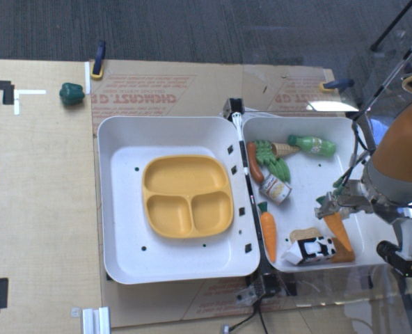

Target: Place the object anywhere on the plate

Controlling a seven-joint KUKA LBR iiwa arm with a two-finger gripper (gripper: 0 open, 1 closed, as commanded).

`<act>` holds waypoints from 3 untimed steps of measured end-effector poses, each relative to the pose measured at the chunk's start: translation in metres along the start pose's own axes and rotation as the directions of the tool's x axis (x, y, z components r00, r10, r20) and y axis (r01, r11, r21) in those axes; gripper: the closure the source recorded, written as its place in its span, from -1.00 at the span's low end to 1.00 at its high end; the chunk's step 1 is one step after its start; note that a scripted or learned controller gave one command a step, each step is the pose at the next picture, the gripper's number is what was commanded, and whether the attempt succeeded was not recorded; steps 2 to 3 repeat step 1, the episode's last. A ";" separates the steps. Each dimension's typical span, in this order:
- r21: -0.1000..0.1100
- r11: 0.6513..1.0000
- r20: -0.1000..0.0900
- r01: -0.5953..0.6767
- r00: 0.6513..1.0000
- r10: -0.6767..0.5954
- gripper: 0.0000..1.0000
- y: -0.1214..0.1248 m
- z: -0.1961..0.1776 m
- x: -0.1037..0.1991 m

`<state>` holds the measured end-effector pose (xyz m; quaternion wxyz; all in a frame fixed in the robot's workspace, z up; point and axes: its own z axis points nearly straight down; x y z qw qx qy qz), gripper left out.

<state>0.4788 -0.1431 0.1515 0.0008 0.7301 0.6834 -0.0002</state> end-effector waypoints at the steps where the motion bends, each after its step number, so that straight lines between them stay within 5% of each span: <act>1: 0.000 1.000 0.000 0.000 1.000 0.000 -1.00 0.000 0.000 0.000; 3: 0.000 1.000 0.000 0.000 1.000 0.000 -1.00 0.000 0.000 0.000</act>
